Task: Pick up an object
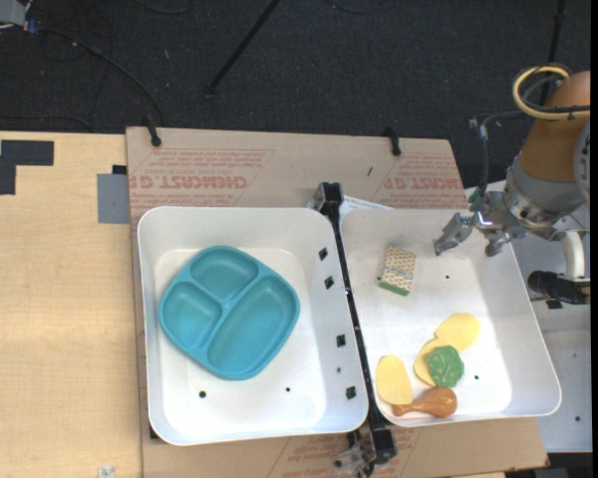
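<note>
Landmark: the black divider where the two white bins meet. Nearest the camera, right of the divider's near end, in the right bin: a tan drumstick-shaped toy lying flat, touching a pale yellow oval piece just beyond it. Just right of these, a green leafy toy rests on overlapping yellow slices; the four form one close cluster. Farther back, right of the divider's middle, a small speckled block with a green edge lies alone, well apart from the cluster, with bare bin floor all round it. Left of the divider, in the left bin: a teal three-compartment plate, lying flat near the bin's centre. Beneath both bins, a brown cardboard sheet with red print; left of that, a light wooden bench top. Far right of the divider, at the right bin's far corner: the gripper, its two fingers spread and grasping nothing, poised over the rim area, apart from every object. Behind it the grey wrist and orange band of the arm rise toward the far right, with a yellow cable loop above.
</note>
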Action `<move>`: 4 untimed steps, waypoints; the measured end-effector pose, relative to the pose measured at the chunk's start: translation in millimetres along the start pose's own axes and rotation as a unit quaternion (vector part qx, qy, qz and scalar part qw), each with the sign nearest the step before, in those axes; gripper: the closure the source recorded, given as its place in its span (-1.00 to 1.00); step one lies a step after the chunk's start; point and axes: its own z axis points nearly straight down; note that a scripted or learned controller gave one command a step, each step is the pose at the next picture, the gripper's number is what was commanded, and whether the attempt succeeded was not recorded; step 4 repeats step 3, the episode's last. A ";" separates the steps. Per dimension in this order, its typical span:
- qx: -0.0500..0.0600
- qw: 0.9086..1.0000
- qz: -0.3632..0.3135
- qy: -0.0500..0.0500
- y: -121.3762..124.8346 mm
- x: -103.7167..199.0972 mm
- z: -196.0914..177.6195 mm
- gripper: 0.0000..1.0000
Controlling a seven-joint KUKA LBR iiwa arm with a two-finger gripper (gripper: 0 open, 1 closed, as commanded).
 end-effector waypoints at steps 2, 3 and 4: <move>0.000 1.000 -0.002 0.000 4.5 -3.6 73.8 -1.00; 0.000 1.000 -0.002 0.000 4.9 -3.8 62.3 1.00; 0.000 1.000 -0.002 0.000 4.9 -3.8 62.3 1.00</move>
